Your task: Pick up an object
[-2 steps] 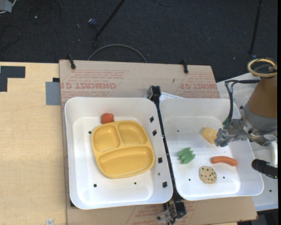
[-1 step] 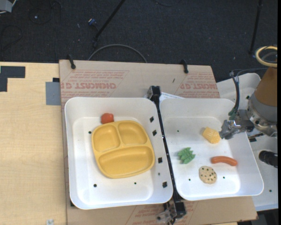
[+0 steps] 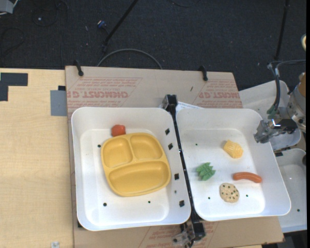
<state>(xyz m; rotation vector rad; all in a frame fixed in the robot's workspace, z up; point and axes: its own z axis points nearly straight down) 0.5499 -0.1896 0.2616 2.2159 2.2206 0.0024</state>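
Note:
In the right bin [image 3: 217,213] lie a yellow corn piece [image 3: 233,149], a green leafy toy [image 3: 205,171], an orange-red sausage [image 3: 247,177] and a speckled cookie [image 3: 229,192]. A small red tomato [image 3: 118,130] rests in the left bin [image 3: 88,200], just behind a yellow divided plate [image 3: 136,164]. My gripper [image 3: 264,134] hangs at the right bin's right rim, right of the corn and apart from it. Nothing shows between its fingers.
A black divider [image 3: 179,159] runs between the two bins. Cardboard [image 3: 144,89] lies under and behind them. Wooden benchtop [image 3: 26,164] stretches to the left. Cables and the arm's body [image 3: 292,107] crowd the right edge.

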